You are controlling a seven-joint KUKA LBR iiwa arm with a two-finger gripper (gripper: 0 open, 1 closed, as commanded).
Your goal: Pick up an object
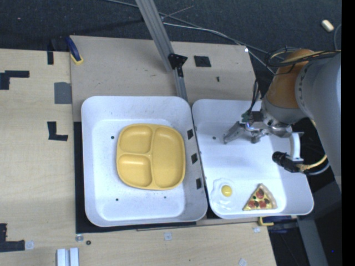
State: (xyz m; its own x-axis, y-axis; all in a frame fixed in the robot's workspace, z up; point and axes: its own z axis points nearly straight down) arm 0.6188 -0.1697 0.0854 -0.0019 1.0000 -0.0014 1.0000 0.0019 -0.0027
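A fried egg toy (224, 192) lies at the front of the right bin (238, 165), with a pizza slice toy (260, 199) just to its right. A yellow divided plate (151, 156) rests in the middle of the left bin (100, 148). My gripper (241, 138) hangs over the back part of the right bin, well behind the egg and the pizza slice. Its fingers are spread, one finger (229, 136) reaching left, and nothing sits between them.
The grey arm with its orange band (288, 82) comes in from the right over the right bin's far corner. A slanted metal pole (158, 26) rises behind the bins. A black cable (285, 160) hangs at the right bin's right side.
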